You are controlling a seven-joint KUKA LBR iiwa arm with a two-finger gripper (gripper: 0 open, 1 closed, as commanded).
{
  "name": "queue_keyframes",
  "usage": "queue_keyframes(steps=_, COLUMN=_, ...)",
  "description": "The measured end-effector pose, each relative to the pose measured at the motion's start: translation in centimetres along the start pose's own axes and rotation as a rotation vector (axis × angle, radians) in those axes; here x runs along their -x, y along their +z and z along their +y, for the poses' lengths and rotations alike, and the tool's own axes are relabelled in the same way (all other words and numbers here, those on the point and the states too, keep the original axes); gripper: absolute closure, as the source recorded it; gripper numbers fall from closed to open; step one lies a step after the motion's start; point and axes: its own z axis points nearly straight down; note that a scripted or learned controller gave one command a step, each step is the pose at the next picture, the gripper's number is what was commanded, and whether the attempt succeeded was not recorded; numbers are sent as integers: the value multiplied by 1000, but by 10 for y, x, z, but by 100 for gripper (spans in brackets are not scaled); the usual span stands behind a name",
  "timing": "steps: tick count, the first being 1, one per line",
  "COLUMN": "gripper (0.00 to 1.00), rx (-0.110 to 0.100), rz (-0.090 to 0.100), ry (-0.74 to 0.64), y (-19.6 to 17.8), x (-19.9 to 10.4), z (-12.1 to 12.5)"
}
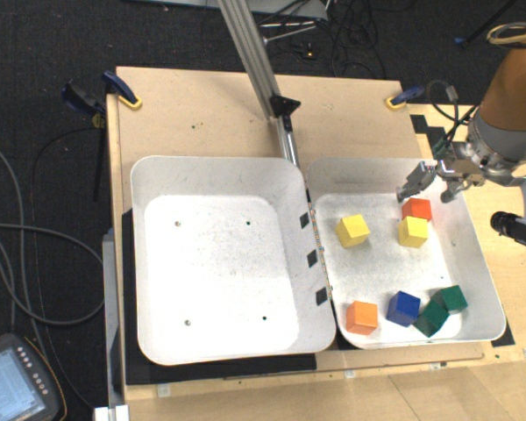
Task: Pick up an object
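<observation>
Camera view, going left to right: the left bin [215, 257] has just a bare speckled floor, so nothing to go wrong there. All the action is in the right bin [381, 323]. Near its front edge there's an orange cube [361, 316], then a blue cube [404, 307] with two green cubes [441, 308] jammed right up against it. That clump looks like trouble, since fingers coming down there would likely bump a neighbor and shove stuff around instead of closing on one block.

Further back sit a yellow cube [353, 229] on its own, and then another yellow block [413, 231] touching a red-orange cube [416, 208] just behind it. The gripper [437, 182] hangs at the far right corner of this bin, just beyond that red-orange cube, fingers spread apart with nothing between them.

My guess is the red-orange one is the target. Risk is that it's pressed against the yellow block, so one finger may land on top of the yellow instead of slipping into the gap, or it grabs both and one slips. It's also near the bin wall, so a finger could clip the rim.
</observation>
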Motion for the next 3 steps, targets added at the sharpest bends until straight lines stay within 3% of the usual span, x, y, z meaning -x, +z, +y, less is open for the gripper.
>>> queue_keyframes(steps=1, gripper=0, rx=0, rz=1, ry=-1, y=46, x=-7, z=-1)
queue_keyframes(steps=2, gripper=100, rx=7, rz=-2, ry=0, y=32, x=-6, z=1)
queue_keyframes(steps=3, gripper=100, rx=11, rz=-3, ry=0, y=-15, x=2, z=1)
